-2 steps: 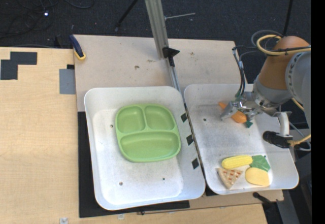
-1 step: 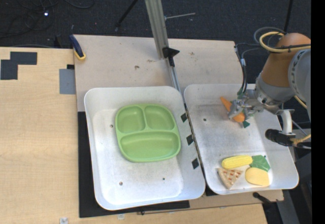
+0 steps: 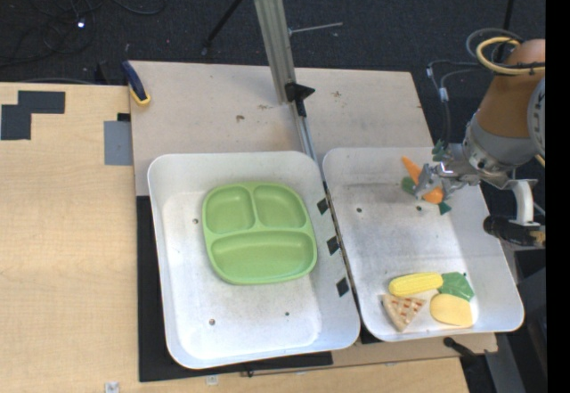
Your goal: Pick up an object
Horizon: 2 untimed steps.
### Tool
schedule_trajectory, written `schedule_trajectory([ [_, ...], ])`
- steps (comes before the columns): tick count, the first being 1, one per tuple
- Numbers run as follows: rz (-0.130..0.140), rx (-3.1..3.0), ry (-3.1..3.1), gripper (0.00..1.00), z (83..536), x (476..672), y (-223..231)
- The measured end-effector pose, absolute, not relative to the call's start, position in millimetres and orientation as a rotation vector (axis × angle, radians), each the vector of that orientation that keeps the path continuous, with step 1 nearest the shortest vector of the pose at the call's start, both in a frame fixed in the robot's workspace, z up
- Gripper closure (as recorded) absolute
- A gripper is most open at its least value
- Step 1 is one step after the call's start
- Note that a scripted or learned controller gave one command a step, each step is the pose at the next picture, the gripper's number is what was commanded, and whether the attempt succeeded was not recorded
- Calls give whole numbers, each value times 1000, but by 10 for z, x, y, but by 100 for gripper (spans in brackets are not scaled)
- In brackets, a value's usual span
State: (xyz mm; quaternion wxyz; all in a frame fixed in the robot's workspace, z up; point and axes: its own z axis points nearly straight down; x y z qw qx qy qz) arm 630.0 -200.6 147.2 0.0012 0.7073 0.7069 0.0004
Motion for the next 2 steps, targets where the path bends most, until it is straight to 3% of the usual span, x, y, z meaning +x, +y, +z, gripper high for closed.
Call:
schedule_trajectory([
  [2, 1, 2219, 2220, 100, 2406, 6371, -2088],
])
